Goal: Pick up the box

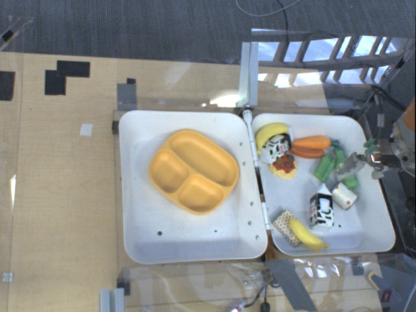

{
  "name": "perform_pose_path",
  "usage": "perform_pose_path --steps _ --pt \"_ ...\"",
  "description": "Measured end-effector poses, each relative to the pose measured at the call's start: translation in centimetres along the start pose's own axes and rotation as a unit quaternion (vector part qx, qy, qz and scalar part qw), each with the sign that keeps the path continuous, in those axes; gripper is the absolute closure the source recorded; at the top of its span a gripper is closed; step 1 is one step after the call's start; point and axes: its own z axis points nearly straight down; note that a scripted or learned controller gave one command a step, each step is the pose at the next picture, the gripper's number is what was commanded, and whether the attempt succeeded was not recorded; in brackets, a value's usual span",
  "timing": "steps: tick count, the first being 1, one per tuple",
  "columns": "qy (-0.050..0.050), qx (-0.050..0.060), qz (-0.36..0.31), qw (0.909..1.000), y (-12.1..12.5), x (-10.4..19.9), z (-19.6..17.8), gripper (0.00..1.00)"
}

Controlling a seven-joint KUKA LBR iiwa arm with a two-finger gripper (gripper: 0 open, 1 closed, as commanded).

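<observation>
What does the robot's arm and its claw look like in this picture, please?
At the right edge, a small part of the arm shows an orange patch above grey metal. Below it sits a pale grey wrist block with a small green light. From there the claw extends as a slim grey metal piece over the right bin. Dark cables hang behind the arm.

Small black-and-white cow-patterned carton box (322, 211) in the right white bin (370, 239).

The box stands roughly upright, leaning a little, its white faces blotched with black patches and its top edge dark. Taking the yellow banana (305, 233) as landmark, the box sits just beside the banana's upper right end, close to touching. A second cow-patterned piece (277, 148) lies well above the banana, near the bin's upper left corner.
</observation>
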Motion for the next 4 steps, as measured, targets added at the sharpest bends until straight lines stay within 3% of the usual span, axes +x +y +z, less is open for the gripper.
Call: perform_pose_path --steps 1,2,3,4 --pt "0.0 0.001 0.001 1.0 -2.9 4.9 9.9 0.0" --pt "0.0 -0.001 0.098 0.9952 -3.5 9.0 4.3 0.0" --pt "0.0 0.0 0.082 0.9967 3.3 12.5 3.0 0.0" --pt "0.0 -0.002 0.076 0.9971 3.5 12.5 1.9 1.0"
